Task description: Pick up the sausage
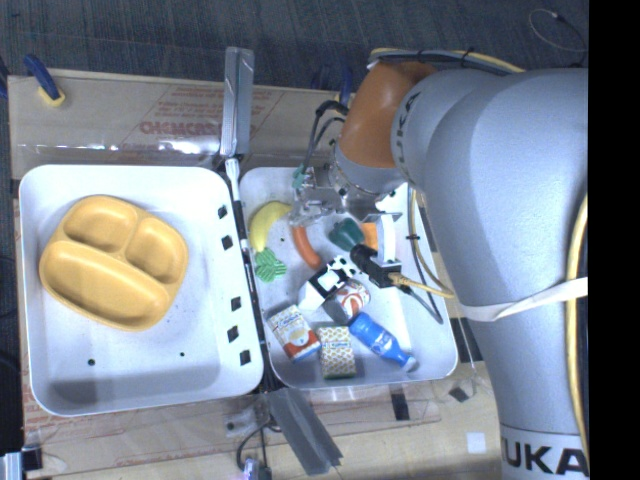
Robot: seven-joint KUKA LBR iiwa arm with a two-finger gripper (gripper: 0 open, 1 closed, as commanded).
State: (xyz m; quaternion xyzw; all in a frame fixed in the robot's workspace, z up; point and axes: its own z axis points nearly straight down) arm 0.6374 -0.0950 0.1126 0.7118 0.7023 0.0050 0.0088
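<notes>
"KUKA" on arm (500, 168) base. Gripper (318, 206) just above sausage (305, 245) in right bin (440, 353); grip state can't tell.

Your bulky grey metal arm (500, 188) reaches in from the right, its thick body filling that side. The orange band (375, 118) above the wrist sits at the top, bent downward. Below it, your dark two-finger claw (318, 206) points down and left; its tips are too cluttered to read.
</notes>
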